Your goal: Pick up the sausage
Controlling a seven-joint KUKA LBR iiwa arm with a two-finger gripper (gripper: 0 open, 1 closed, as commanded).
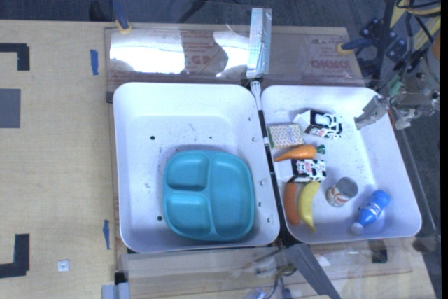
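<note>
The sausage (291, 204) is a short orange-brown piece lying lengthwise in the right bin (392, 171), near its front left corner. It touches the left side of a yellow banana (308, 204). My gripper (384, 120) hovers over the bin's far right corner, well away from the sausage and up to its right. Its fingers (367, 115) are spread open with nothing between them.
The right bin also holds an orange carrot (299, 152), two cow-patterned cartons (324, 124) (309, 169), a small speckled box (284, 134), a tin can (341, 192) and a blue bottle (370, 210). A teal divided plate (208, 195) lies in the left bin (140, 122).
</note>
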